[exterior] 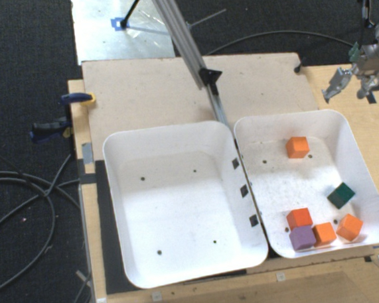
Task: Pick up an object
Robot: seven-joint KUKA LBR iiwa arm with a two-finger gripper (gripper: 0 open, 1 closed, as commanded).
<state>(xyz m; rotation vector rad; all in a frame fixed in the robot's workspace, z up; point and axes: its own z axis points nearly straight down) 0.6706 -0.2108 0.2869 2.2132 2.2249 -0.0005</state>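
End effector (353,85) hangs beyond the right white bin's (360,158) far rim — fingers spread, holding nothing. Small orange cube (297,147) sits alone, clear of walls — other blocks crowd the near edge.

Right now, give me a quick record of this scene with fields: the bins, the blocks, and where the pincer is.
left bin: white, shallow
right bin: white, shallow, holds six blocks
lone orange block: near the far wall, apart from the rest
green block: by the right wall, on its own
near cluster: red-orange block, purple block, orange block, tilted orange block, packed close together
pincer: beyond the right bin's far right corner, over the bench, nothing visible between its fingers
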